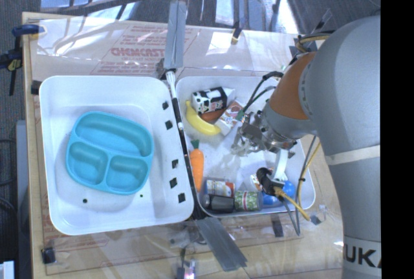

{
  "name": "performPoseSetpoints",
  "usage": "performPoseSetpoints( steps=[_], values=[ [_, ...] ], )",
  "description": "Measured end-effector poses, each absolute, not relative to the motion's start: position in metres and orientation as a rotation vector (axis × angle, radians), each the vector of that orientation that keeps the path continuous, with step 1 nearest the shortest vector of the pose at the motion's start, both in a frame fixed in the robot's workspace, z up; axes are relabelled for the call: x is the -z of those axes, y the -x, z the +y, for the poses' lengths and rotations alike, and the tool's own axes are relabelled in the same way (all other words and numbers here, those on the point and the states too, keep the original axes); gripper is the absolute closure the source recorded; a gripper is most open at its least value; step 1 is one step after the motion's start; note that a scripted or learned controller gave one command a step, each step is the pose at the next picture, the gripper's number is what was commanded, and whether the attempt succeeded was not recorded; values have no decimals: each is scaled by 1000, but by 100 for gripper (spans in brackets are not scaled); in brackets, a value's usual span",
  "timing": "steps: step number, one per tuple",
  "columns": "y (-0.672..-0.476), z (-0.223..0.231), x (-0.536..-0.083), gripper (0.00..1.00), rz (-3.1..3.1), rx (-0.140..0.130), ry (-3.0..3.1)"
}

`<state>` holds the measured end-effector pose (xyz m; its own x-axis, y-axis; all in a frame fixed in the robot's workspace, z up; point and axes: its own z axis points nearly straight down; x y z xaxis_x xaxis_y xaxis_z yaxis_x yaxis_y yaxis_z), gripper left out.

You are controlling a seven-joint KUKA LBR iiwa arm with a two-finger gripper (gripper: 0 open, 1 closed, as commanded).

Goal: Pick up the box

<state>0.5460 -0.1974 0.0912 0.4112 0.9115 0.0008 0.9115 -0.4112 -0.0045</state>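
— Where was the box?
— The black-and-white box (210, 101) lay in the right bin (249, 81), near its far-left corner, with the banana (200, 122) just beside it.
— And your pincer?
— My pincer (249, 135) hung over the middle of that bin, near the box but apart from it. I couldn't tell whether it was released or clenched.
— Anything else?
— A carrot (196, 164) lay along the bin's left edge, and a blue plate (110, 153) sat in the left bin (52, 96).
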Motion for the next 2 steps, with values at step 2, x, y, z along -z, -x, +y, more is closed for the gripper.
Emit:
performPoseSetpoints(
  steps=[2],
  values=[
    [-532,-197,-91,0,-1497,-5,2756]
  ],
)
